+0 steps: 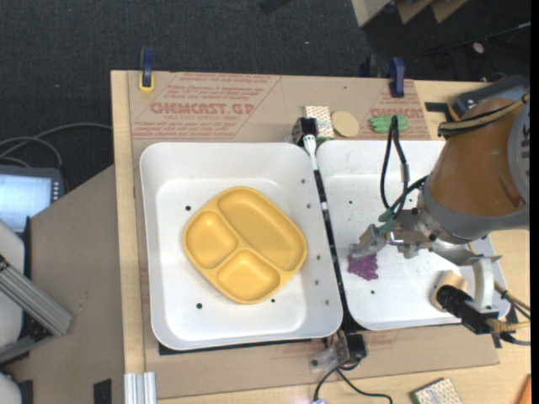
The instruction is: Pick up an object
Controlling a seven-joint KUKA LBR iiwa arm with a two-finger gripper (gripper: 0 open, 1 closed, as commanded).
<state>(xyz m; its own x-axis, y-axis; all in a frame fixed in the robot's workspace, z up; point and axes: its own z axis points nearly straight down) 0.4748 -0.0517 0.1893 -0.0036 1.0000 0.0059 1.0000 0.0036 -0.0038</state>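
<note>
A small purple object (364, 267), lumpy like a bunch of grapes, lies on the floor of the right bin (396, 310) near its left wall. My gripper (368, 244) hangs just above and slightly behind it, reaching in from the right under the grey and orange arm (476, 171). Nothing is seen lifted off the bin floor. A yellow divided plate (244, 242) with three compartments rests in the middle of the left bin (168, 175).
Beyond the bins on the cardboard base lie a tan disc (344, 124), a green piece (389, 124) and a small checkered tag (317, 114). Blue clamps (147, 78) (397, 76) grip the back edge. A black cable (391, 162) hangs over the right bin.
</note>
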